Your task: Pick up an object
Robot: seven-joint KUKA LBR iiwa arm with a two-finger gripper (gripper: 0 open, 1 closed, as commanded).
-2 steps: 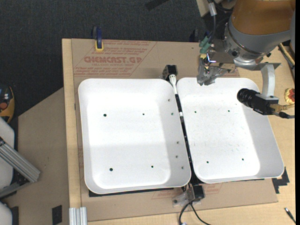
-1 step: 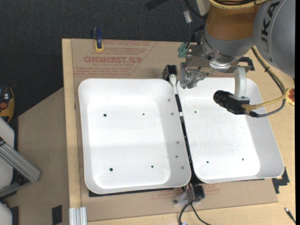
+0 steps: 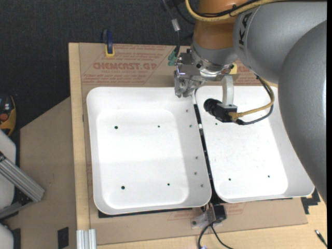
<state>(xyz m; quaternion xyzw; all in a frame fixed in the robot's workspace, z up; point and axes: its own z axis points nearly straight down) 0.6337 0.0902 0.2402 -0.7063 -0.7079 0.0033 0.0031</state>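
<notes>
Camera view, two white bins [image 3: 140,154] on brown board [image 3: 129,64], dark carpet [image 3: 41,30], fingers' [image 3: 182,90] state unclear

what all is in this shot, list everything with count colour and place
bins: two, white, shallow, side by side on the board; left one nearer the middle of the view, right one partly under the arm
board: one, tan with red lettering, under both bins
clamp: one, blue and yellow, at the board's far left corner
cable: one, tan and black, hanging over the right bin's far end
connector: one, black, at the board's near edge between the bins
metal bar: one, grey, at the left edge of the view
arm: one, grey with an orange band, entering from the right
gripper: one, metallic, over the far rim where the bins meet
</notes>
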